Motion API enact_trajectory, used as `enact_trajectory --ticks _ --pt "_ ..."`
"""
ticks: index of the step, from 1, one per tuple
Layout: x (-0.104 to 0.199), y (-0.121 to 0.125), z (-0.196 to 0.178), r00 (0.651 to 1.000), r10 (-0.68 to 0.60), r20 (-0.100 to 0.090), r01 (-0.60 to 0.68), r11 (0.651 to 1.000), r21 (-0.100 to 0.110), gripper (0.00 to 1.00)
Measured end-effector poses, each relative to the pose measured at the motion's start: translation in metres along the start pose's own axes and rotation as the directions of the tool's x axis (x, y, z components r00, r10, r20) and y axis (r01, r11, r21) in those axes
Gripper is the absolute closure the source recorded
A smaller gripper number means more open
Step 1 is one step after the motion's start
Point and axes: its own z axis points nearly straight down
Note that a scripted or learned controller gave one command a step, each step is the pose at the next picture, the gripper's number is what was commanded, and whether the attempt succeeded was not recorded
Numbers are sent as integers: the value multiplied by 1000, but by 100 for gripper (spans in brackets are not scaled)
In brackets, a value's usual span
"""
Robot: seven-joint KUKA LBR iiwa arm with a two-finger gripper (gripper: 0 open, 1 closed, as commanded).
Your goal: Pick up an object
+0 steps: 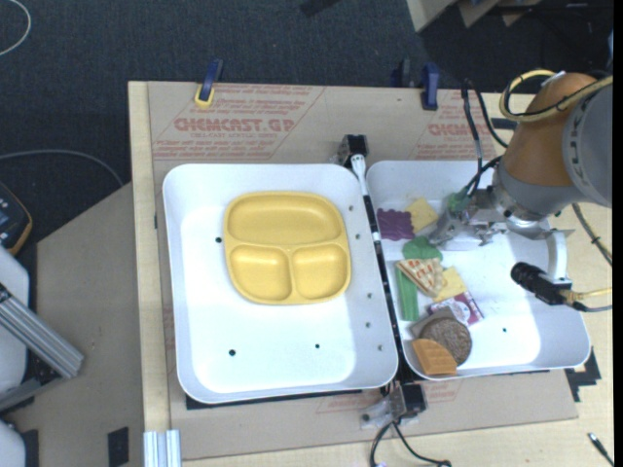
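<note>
Two shallow white bins sit side by side on one tabletop [146, 261]: the left bin [195, 339] at nine o'clock, the right bin [545, 339] at three o'clock. The left bin holds one yellow tray [287, 244] with three compartments. The right bin holds a cluster of about seven toy food pieces, among them one purple piece [394, 224], one brown round patty [448, 337] and one orange piece [435, 358].

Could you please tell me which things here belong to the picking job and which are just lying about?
For the job:
tool
toy food pile: purple piece, pizza slice, brown patty
right bin

Lying about:
yellow divided tray
left bin
clamps
</note>
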Motion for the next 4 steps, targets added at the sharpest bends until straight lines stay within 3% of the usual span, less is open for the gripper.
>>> enact_trajectory --ticks 2,3,4 --pt "-4 -10 -103 1000 0 2 0 1000 -7 100" --pt "-4 -9 -131 1000 -1 2 1 1000 -6 100" --pt "50 -13 -141 1000 -6 -2 6 1000 0 100"
